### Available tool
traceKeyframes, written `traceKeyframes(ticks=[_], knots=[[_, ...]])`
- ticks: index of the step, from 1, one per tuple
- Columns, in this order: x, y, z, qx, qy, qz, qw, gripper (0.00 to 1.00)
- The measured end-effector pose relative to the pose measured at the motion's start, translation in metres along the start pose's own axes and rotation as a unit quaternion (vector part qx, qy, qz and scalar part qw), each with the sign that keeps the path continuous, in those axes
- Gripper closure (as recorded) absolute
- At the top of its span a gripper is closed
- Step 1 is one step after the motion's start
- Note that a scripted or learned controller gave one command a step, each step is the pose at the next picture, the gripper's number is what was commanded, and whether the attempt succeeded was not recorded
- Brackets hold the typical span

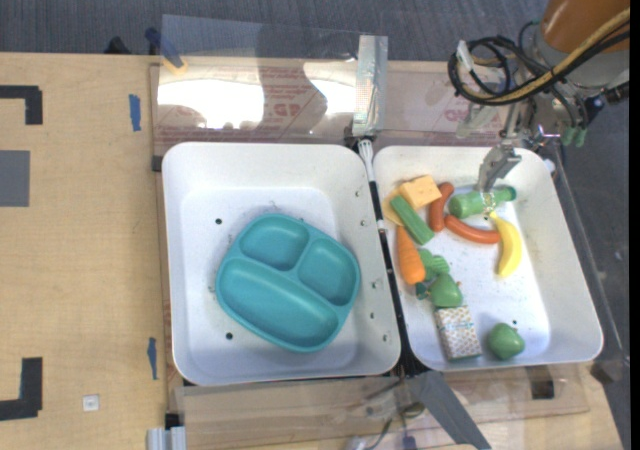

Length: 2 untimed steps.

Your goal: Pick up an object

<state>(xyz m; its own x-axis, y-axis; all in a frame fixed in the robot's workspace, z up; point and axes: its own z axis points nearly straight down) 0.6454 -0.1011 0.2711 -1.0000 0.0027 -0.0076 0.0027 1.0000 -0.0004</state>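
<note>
- Toy food is the prize, all of it heaped in the right bin [575,313], and the gripper [492,178] hangs over that bin's far end, right above a green toy vegetable [470,205].
- Whether the tool is spread or pinched together I cannot tell from this angle; nothing is visibly caught in it, so I call the grasp not yet made.
- Just beside the green piece: an orange-red sausage-shaped toy [472,230] curving underneath it, and a yellow banana [508,244] touching that sausage's right end.
- To the left, a tan cheese-like wedge [420,190] leans on a green stick-shaped toy [411,219]; below them a carrot [410,258] and a dark green leafy toy [440,285].
- Nearer the front, well apart from the tool, a speckled box [458,331] and a round green fruit [505,340].
- Left bin [190,178] holds a teal divided plate [288,281].
- My read for doing this well: descend straight onto the green piece, centred on its narrow width, since the sausage and banana crowd in close and an off-centre close could nudge them or pinch two at once.
- Lift straight up and clear the bin wall before travelling; rounded plastic like this looks liable to slip.
</note>
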Motion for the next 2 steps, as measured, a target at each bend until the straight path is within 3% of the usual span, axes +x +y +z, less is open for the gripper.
traceKeyframes(ticks=[1,2], knots=[[0.007,-0.009,0.154,-0.001,0.008,0.023,0.9997,0.00],[0.031,0.002,0.170,0.001,-0.015,0.096,0.9952,0.00]])
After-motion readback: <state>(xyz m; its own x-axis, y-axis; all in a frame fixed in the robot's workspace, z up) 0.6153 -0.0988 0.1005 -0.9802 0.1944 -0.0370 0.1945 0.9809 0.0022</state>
